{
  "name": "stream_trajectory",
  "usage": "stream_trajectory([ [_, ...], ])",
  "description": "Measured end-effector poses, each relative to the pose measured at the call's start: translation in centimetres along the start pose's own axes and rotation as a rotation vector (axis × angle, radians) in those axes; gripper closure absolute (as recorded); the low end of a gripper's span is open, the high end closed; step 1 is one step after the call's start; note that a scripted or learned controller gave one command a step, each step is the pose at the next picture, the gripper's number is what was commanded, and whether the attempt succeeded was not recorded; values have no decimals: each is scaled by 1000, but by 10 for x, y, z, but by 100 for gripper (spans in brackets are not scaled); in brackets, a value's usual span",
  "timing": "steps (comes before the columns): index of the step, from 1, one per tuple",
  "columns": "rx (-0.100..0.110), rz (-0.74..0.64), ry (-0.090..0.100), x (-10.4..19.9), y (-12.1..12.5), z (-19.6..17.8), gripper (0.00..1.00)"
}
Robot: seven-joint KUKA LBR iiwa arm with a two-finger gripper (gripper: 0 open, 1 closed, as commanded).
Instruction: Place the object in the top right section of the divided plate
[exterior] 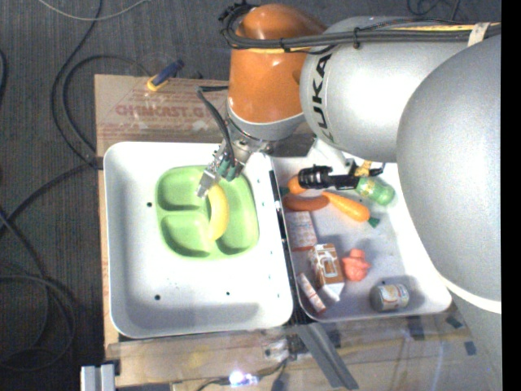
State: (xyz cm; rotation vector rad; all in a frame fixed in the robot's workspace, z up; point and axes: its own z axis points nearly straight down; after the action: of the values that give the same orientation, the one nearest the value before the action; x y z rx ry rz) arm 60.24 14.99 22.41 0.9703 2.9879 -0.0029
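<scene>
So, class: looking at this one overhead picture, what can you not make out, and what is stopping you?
- Right bin: its far right side is covered by the arm's grey body.
- Banana on the green divided plate: its upper end sits under the gripper, so contact is unclear.
- Small box and can: labels too small to read.

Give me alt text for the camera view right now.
The gripper hangs over a green divided plate in the left bin, at the top end of a yellow banana lying in the plate's right side. The right bin holds assorted items.
</scene>
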Motion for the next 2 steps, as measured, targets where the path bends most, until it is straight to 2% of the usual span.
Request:
stream_trajectory([
  [1, 0, -100, 0, 1, -19, 16, 100],
  [2, -1, -231, 1, -24, -123, 41, 100],
])
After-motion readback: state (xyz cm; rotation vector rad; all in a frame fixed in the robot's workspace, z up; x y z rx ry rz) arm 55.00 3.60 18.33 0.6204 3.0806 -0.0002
